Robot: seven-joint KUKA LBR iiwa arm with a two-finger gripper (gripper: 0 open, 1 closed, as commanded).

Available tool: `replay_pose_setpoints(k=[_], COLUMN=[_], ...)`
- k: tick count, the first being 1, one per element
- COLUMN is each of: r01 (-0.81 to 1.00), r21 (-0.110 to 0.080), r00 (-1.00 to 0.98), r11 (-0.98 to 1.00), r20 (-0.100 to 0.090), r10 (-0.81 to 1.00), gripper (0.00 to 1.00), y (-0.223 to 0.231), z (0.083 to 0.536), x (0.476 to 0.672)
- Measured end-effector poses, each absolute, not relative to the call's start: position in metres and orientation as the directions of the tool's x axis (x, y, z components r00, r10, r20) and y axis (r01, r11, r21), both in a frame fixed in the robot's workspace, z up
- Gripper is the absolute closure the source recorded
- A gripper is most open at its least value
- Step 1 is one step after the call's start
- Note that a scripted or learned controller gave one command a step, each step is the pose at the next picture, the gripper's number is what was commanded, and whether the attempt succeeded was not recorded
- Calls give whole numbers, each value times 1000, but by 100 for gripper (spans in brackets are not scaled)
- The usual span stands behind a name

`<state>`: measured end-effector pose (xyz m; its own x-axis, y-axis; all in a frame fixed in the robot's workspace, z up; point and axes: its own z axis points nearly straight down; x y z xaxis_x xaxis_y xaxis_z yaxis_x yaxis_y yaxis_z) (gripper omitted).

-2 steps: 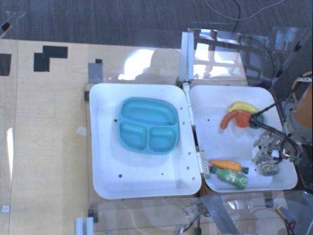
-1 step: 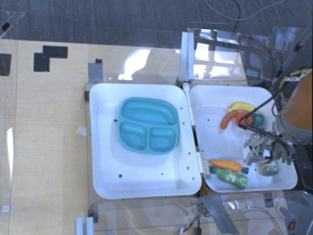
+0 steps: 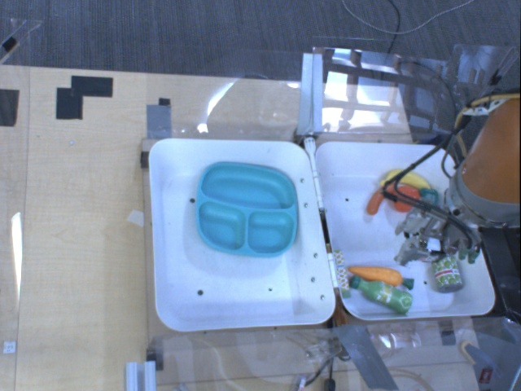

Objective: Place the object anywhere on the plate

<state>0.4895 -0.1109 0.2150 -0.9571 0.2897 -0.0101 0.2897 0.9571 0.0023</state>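
Overhead: pale wood bench (image 3: pixel 73 218), grey carpet (image 3: pixel 163 15) behind, probably.

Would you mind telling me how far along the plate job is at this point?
Nothing looks done: the blue plate in the left bin has no object on it. The pincer is down in the right bin among the toy food, near the small can. Picking, carrying and placing remain.

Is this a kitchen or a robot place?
Probably a robot lab, not a kitchen. A grey and orange robot arm reaches over two white bins on a wooden bench. The food looks like toys, beside a blue plate, and cables trail behind.
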Motion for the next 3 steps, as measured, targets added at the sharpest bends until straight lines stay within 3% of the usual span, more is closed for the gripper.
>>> replay_pose_setpoints(k=[1, 3], r01=[269, 202], r21=[3, 1], r00=[-963, -979], r11=[963, 979], r20=[-12, -10], r10=[269, 202], gripper=[100, 100], y=[-87, -92], z=[258, 277], x=[494, 541])
